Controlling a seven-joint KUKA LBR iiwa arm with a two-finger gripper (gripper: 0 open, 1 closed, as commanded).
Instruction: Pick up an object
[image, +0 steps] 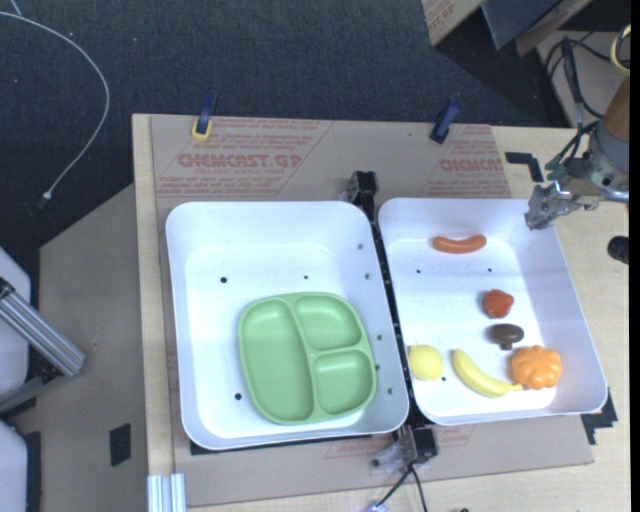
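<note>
The right bin (560, 270) holds a sausage (459, 242) near its far wall, a small red fruit (498, 302), a dark brown piece (505, 335), an orange pumpkin-like piece (536, 367), a banana (480, 374) and a yellow lemon (425, 362). My gripper (545, 207) hangs at the far right corner of that bin, above its rim and right of the sausage. Nothing shows between its fingers.
The left bin (200, 250) holds a green divided tray (305, 356). Blue and yellow clamps (203, 118) pin the cardboard sheet at the back, and black clips (362, 186) sit between the bins. Cables hang at the far right.
</note>
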